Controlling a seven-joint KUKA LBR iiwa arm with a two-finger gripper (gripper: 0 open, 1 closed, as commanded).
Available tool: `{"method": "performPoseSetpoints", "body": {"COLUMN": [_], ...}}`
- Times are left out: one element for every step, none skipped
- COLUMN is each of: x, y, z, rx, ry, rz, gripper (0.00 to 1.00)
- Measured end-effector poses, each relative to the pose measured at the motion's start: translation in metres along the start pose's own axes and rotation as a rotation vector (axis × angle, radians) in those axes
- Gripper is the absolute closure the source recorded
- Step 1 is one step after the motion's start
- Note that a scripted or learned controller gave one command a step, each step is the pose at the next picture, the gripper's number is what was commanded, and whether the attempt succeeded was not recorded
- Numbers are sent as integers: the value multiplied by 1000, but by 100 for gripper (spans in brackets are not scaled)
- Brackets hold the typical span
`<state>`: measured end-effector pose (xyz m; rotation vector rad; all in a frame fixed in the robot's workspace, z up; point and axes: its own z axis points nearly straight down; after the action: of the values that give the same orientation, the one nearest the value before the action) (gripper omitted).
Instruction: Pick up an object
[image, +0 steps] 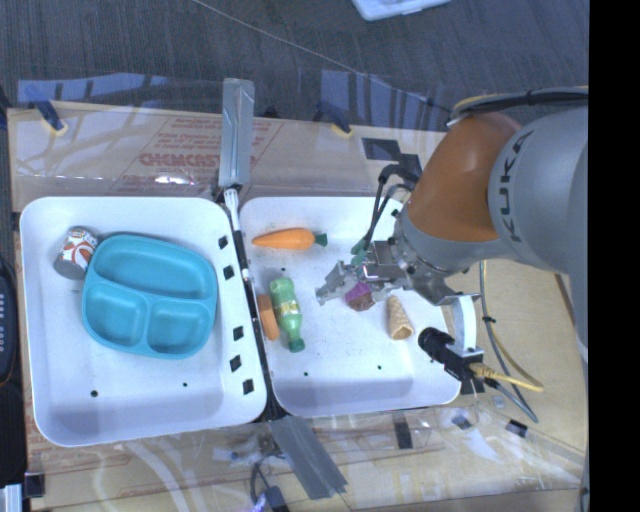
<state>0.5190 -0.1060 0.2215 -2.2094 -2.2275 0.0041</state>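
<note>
Where the grey arm (500, 190) with its orange band reaches in from the right: pincer (345, 283) low over the middle of the right bin (340, 385). Metal fingers (330, 290) pointing left, tips close together, gap between them too small to judge; cannot tell whether open or closed. Just beside and partly under the pincer, a small purple object (359, 296), touching or nearly touching the fingers, not clearly between them. Right of that, a tan cone (400, 318) lying on the bin floor, near the purple object but apart from it.

Elsewhere in the right bin: an orange carrot (288, 239) with a green top lying flat near the far wall, well apart from the pincer. Near the left wall, a green bottle (287, 313) on its side, with a smaller orange piece (267, 318) just beside it against the wall. Bare white floor along the near half of the bin and between bottle and pincer.

Left bin (130, 410): a blue divided plate (150, 295) at centre-left, and a small round patterned object (76, 248) tucked against the plate's far left corner. Bare floor along the near side.

Both bins side by side on a clear-covered surface (120, 150), walls touching at the middle.
</note>
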Motion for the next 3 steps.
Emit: {"method": "performPoseSetpoints", "body": {"x": [-104, -93, -104], "y": [48, 25, 114], "z": [46, 128, 115], "rx": [4, -4, -7], "ry": [-3, 6, -2], "rz": [77, 1, -141], "gripper": [0, 0, 0]}}
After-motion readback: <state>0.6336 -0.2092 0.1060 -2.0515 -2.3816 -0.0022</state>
